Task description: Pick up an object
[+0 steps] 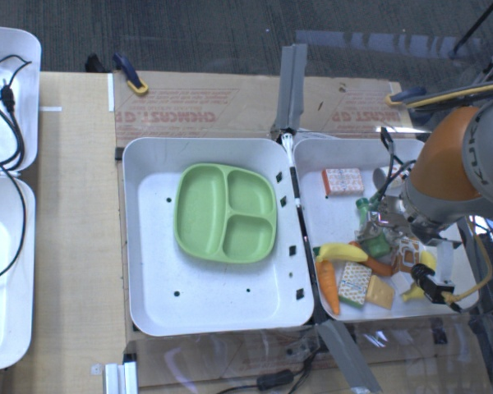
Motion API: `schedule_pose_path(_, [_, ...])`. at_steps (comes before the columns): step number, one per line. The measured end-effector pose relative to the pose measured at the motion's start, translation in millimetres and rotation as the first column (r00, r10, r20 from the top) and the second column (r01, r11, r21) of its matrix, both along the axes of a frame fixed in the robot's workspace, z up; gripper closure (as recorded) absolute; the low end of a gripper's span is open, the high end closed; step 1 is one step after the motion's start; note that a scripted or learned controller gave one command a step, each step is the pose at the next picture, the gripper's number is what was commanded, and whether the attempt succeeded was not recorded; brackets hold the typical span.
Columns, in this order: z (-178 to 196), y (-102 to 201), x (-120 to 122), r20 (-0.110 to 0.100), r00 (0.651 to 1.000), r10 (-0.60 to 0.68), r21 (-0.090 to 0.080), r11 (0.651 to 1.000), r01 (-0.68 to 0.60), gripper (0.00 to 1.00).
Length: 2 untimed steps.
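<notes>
Camera view: the arm [456, 158] is reaching in from the right and hanging low over the right bin [345, 150], where all the loose items are lying. The jaws [386, 224] are sitting down among the clutter near the bin's centre; whether they are open or closed cannot be told, because the wrist body is covering them.

Candidate objects are crowding together along the bin's front half: a banana [341, 253], a carrot [329, 287] leaning against the left wall, a patterned cracker-like square [353, 284] and a tan wedge [380, 294] just beside it. A pink box [343, 181] is lying apart, toward the back.

The left bin [148, 220] is carrying a green divided plate [226, 213] at its centre, probably serving as the drop side.

Judgement: the tight packing is making a clean grasp of any single item uncertain.
</notes>
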State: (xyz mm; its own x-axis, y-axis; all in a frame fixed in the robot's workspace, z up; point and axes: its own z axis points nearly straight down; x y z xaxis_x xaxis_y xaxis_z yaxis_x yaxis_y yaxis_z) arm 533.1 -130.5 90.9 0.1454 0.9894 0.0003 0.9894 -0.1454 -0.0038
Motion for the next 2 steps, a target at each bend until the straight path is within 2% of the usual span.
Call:
schedule_pose_path(1, [100.1, 61.3, 9.6, 0.001, 1.0, -0.005, -0.002, 1.0, 0.005, 1.0])
schedule_pose_path(2, [100.1, 61.2, 9.6, 0.001, 1.0, -0.005, -0.002, 1.0, 0.005, 0.0])
